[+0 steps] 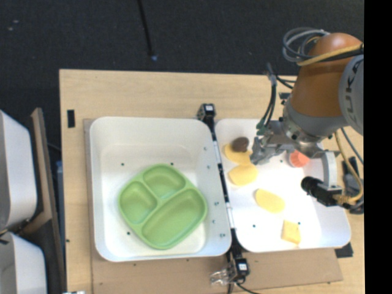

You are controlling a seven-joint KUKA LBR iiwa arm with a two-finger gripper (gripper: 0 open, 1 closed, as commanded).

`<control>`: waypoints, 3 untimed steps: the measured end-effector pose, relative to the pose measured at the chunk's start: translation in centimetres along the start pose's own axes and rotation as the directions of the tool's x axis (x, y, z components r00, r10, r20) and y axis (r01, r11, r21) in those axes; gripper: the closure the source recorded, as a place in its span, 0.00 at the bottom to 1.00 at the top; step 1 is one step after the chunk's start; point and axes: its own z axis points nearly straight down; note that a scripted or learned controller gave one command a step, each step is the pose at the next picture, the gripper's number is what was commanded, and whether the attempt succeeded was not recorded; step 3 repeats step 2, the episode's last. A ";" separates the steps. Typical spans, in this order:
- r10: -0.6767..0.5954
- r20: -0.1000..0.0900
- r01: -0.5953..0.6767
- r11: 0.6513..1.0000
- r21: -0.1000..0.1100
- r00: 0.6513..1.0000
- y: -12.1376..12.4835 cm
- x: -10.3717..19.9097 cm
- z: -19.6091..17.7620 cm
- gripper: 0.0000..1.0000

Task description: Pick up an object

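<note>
Wrist (318, 106) hangs over right bin (331, 231), gripper (257, 154) low by the food

You can't tell its opening; it sits beside a yellow piece (236, 154) and brown lump (240, 144), nothing lifted. Approach step: next, drop and close on one

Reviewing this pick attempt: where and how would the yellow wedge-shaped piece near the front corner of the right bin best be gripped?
Probably straight from above, fingers closing across the two flatter opposite sides of the yellow wedge. It lies flat on the right bin, apart from the other yellow pieces, so both sides look free. The bin's front wall is close, so a side approach seems worse. The gripper is over the far end.
</note>
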 end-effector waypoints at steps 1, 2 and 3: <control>-0.001 -0.001 0.001 1.000 0.000 1.000 -1.9 5.7 0.2 1.00; 0.000 0.000 0.000 1.000 0.001 1.000 -3.3 10.7 1.7 1.00; 0.000 0.000 0.000 1.000 0.001 1.000 -3.3 10.7 1.7 1.00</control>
